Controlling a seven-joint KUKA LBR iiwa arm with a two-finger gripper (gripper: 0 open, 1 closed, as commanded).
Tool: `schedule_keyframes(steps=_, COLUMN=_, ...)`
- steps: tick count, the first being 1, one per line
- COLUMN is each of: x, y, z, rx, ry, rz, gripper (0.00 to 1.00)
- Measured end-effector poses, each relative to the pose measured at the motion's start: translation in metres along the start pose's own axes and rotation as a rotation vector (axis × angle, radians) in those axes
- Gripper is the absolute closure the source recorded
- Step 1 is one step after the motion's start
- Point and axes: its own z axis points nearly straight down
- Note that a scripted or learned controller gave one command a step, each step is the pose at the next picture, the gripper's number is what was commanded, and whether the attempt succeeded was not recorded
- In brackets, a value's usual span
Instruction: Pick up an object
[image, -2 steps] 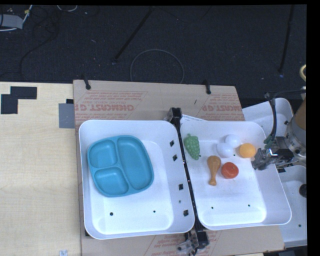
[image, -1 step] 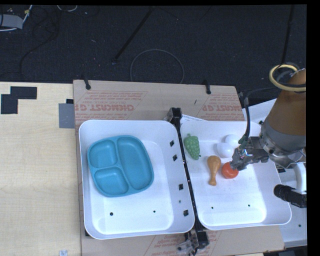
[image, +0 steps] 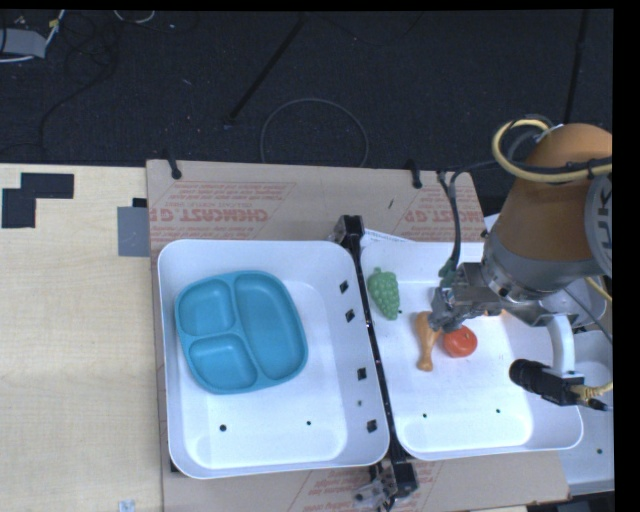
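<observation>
The tomato (image: 460, 343) lies just under the claw (image: 452, 312), beside the drumstick (image: 426, 341) (grapes (image: 383, 292) lie left); the claw's grip can't be told.

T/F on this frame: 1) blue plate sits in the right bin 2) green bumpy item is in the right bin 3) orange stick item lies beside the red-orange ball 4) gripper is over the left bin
1) False. The blue divided plate lies in the left bin.
2) True. The green bumpy item lies in the right bin, near the divider.
3) True. The orange stick item lies just left of the red-orange ball.
4) False. The gripper is over the right bin, just above the ball.
</observation>
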Motion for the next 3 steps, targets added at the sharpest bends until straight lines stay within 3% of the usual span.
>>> schedule_keyframes(steps=3, x=0.155, y=0.018, z=-0.002, rx=0.001, ry=-0.001, rz=0.001, gripper=1.00)
